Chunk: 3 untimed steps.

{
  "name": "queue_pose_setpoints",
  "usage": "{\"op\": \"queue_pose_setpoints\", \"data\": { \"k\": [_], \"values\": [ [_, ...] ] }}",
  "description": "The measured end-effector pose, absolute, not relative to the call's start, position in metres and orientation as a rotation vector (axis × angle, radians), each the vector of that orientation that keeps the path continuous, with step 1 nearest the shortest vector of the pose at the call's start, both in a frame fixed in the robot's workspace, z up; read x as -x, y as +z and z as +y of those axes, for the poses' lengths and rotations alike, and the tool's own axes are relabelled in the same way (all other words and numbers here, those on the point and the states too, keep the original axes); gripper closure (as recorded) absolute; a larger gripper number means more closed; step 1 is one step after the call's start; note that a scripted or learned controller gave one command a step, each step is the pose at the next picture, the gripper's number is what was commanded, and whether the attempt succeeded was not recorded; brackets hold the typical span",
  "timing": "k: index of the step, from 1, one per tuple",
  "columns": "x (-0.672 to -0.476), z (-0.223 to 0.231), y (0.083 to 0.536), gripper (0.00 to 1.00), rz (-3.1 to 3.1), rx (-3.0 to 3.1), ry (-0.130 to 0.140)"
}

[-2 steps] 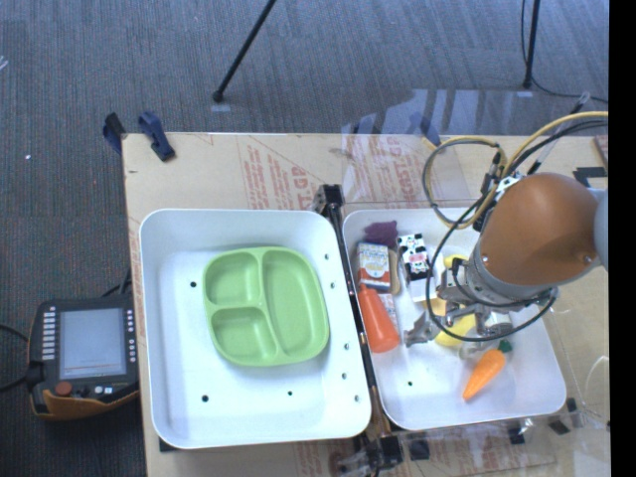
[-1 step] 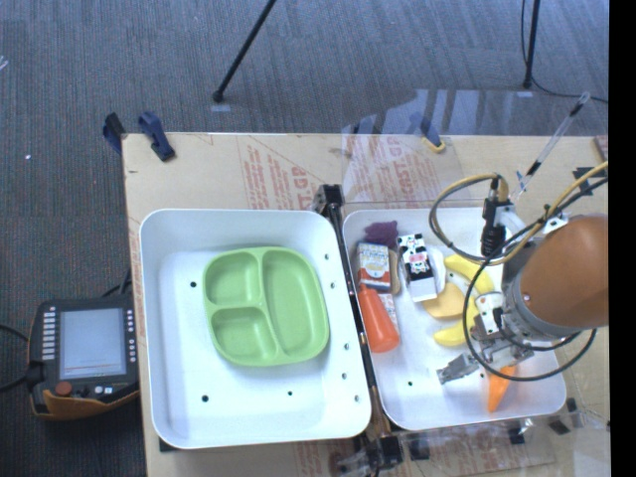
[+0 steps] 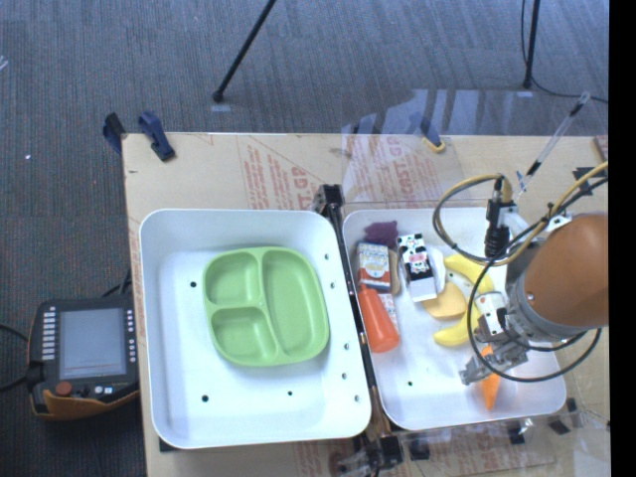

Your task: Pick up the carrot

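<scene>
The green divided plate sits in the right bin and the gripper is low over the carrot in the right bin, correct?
Not quite. The camera view shows the green divided plate in the left bin, not the right. The gripper is indeed low over the carrot in the right bin.

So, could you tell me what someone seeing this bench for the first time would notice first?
Probably the bright green divided plate, alone in the middle of the left bin. Next, the grey arm with its orange band leaning into the right bin from the right, its gripper low beside a small orange carrot near that bin's front right corner. The other toy foods cluster along the bin's left and middle.
</scene>
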<state>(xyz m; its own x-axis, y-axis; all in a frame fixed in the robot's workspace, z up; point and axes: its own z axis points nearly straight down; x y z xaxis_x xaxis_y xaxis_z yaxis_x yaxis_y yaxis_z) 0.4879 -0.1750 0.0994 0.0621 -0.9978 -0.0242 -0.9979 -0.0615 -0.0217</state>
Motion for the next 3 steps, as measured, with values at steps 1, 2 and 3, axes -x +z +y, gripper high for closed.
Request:
{"op": "queue_pose_setpoints", "data": {
  "k": [1, 2, 3],
  "values": [
    [-0.477, -0.108, 0.159, 1.00, 2.207, 2.229, 0.008],
    [-0.476, -0.109, 0.157, 0.00, 2.212, 2.228, 0.013],
    [-0.476, -0.163, 0.084, 0.00, 2.196, 2.242, 0.012]
  ]
}}
